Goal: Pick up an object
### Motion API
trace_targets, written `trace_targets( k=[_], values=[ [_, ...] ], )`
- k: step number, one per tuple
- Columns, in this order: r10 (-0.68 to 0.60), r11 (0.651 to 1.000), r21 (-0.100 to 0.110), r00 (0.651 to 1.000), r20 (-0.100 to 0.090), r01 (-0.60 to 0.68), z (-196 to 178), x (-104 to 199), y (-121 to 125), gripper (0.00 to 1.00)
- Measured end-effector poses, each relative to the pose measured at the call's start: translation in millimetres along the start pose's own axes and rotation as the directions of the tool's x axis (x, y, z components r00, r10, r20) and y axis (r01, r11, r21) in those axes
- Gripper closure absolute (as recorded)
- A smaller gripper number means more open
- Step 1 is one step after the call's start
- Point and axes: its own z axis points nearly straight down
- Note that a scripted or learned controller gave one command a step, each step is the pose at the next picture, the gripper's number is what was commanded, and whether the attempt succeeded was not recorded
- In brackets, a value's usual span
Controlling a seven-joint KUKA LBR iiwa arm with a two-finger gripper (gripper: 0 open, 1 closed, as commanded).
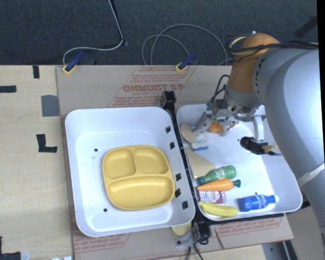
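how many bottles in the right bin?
2. A green bottle lies mid-bin just above the carrot; a blue bottle lies near the front right corner, right of the banana. The arm covers the bin's far right, so more may be hidden.

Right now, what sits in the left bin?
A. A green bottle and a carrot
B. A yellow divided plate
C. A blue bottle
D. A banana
B: the yellow divided plate lies alone in the left bin, while the green bottle, carrot, blue bottle and banana all lie in the right bin.
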Motion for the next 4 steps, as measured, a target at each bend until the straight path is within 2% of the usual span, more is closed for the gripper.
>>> trace_targets(
  k=[1, 2, 3, 4],
  values=[
    [0.009, 1.000, -0.011, 1.000, 0.007, -0.009, -1.0, 7.2, -2.3, 0.00],
    [0.006, 1.000, -0.007, 1.000, 0.005, -0.006, -0.5, 6.4, -1.1, 0.00],
    [0.009, 1.000, -0.011, 1.000, 0.020, -0.009, -1.2, 12.0, -1.7, 0.00],
    [0.011, 1.000, -0.004, 1.000, 0.019, -0.011, -8.4, 10.9, -2.9, 1.00]
  ],
)
